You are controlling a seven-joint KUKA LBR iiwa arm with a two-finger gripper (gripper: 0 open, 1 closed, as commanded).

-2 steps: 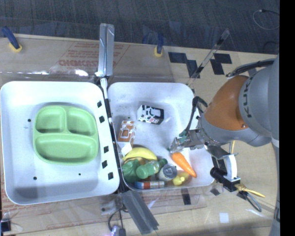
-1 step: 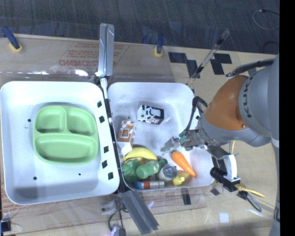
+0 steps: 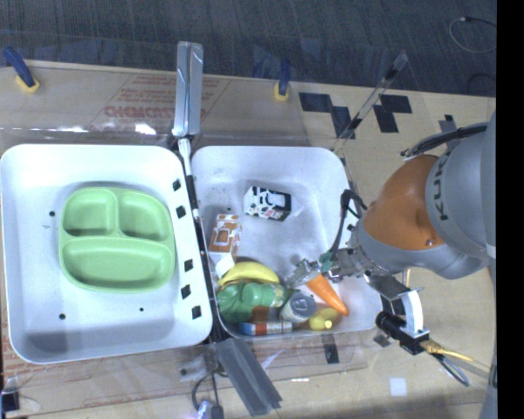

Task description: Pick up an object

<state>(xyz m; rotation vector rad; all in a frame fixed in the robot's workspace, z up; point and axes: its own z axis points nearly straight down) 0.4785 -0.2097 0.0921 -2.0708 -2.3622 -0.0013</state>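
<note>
A: What is seen on the desk (image 3: 244, 94)?

B: Two shallow white plastic bins are set side by side. In the left bin (image 3: 26, 260) a pale green divided plate (image 3: 118, 238) is laid flat. In the right bin (image 3: 323, 177) a small black-and-white patterned box (image 3: 269, 202) is placed near the middle, and an orange-and-white packet (image 3: 225, 232) lies by the left wall.

A: And the near corner?

B: A yellow banana (image 3: 250, 274) is rested on a green rounded toy (image 3: 247, 300). An orange carrot-shaped toy (image 3: 327, 292) is found just to their right, with a small yellow piece (image 3: 321, 323) and a red-and-blue marker (image 3: 264, 327) along the near wall.

A: Where is the tool?

B: The tool (image 3: 314, 271) is lowered into the right bin, just above the carrot toy. Whether it is spread or pressed together cannot be told; nothing is seen pinched in it.
</note>
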